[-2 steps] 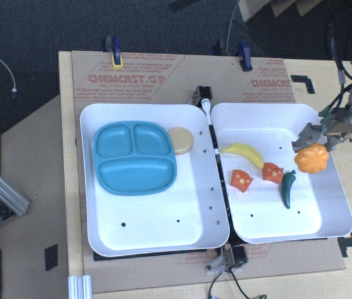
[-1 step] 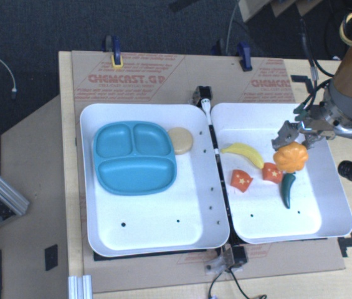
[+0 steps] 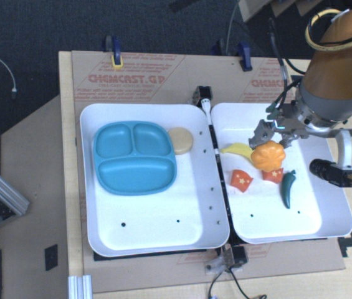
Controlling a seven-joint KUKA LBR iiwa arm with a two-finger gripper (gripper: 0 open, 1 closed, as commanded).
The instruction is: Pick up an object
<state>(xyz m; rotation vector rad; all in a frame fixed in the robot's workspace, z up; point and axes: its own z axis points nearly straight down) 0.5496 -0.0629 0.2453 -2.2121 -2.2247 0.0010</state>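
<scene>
Orange rounded plastic fruit [image 3: 268,156], right bin's [image 3: 325,226] far half: I see gripper [image 3: 274,131] just above; finger state indeterminable.

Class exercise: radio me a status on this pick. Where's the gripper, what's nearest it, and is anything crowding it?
Gripper low in right bin, just above orange fruit. Nothing visibly held. Banana touching fruit's left; red pieces and green pepper close below.

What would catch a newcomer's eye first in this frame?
Probably the big blue divided plate in the left bin, a pale round piece touching its right edge. Next, the cluster in the right bin: an orange pepper-like toy directly under the gripper, beside a yellow banana, two red pieces and a green chilli.
</scene>
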